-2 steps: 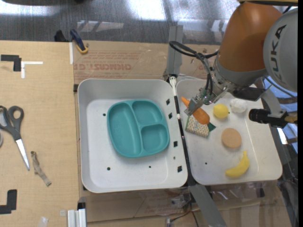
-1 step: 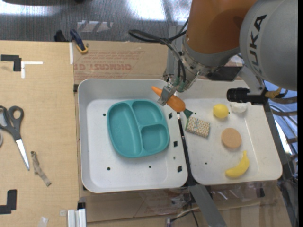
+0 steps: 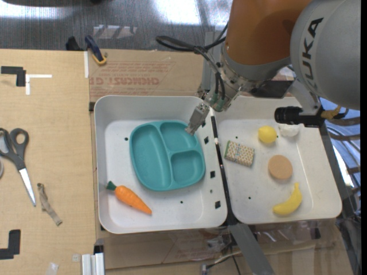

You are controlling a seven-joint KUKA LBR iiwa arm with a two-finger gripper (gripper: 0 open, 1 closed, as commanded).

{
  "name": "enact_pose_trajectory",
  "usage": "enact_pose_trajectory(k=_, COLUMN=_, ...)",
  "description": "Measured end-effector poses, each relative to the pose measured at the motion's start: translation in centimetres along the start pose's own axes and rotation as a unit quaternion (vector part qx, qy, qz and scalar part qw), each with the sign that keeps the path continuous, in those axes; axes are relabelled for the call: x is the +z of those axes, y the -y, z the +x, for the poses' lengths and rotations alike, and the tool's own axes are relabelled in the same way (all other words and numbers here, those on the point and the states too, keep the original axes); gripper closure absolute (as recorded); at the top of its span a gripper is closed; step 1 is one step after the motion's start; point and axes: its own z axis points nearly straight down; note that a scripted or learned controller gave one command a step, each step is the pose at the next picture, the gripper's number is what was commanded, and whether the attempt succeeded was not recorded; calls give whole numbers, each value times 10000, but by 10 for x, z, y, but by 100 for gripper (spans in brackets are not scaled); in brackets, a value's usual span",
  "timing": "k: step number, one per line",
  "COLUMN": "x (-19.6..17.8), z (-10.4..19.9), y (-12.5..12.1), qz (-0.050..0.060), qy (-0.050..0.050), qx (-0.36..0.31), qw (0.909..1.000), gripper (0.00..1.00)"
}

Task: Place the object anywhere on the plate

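Two bins: sitting side by side on desk (image 3: 51,171).
Fingers (image 3: 196,121): hovering over teal three-compartment plastic plate (image 3: 167,155), upper right rim; opening cannot tell, nothing seen held.
Candidate object: orange toy carrot (image 3: 132,199) lying below-left of plate, long axis diagonal.

Teal plate (image 3: 167,156), orange carrot (image 3: 132,198) (green-topped), yellow banana (image 3: 289,202).

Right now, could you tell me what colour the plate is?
Teal, seen in the camera view: the plate.

Plate (image 3: 166,164) and carrot (image 3: 133,199) in left bin (image 3: 109,171); banana (image 3: 288,203) right.
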Motion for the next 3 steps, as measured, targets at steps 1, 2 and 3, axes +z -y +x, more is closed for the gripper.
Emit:
enact_pose_trajectory(k=1, x=-5, z=-1, y=-2, qz=29, qy=-1, qx=-15, qw=10000, gripper=100)
enact_pose_trajectory(k=2, x=-166, z=63, y=-16, qz=-17, qy=10, qx=-911, qw=9958, gripper=100)
enact_pose_trajectory(k=3, x=-165, z=45, y=-14, qz=-18, qy=8, qx=-2240, qw=9746, gripper=100)
